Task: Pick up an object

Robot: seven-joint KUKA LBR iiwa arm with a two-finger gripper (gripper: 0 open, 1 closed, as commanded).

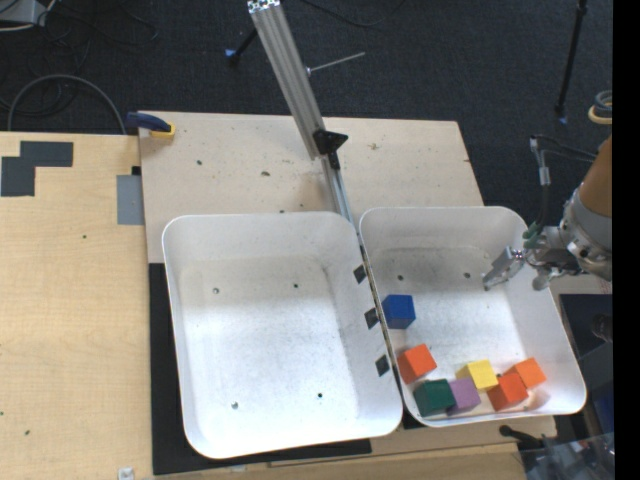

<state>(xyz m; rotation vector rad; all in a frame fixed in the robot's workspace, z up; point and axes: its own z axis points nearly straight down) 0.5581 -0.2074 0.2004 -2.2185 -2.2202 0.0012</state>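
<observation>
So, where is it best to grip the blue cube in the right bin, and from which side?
Probably from straight above, closing on two opposite flat sides of the blue cube. It sits alone on the right bin floor, apart from the cluster of blocks near the front, so the gripper has room on every side.

Blocks (465,383) cluster in the right bin's (440,230) near corner, left bin (250,233) alongside.

You will find no readable text, label, brand or number anywhere here. The only mark close to a sign is the small black-and-white checkered tag (264,3) on the top end of the slanted metal rail (298,88); it carries a pattern, not letters. The coloured blocks and the white bins show plain faces to you.
</observation>
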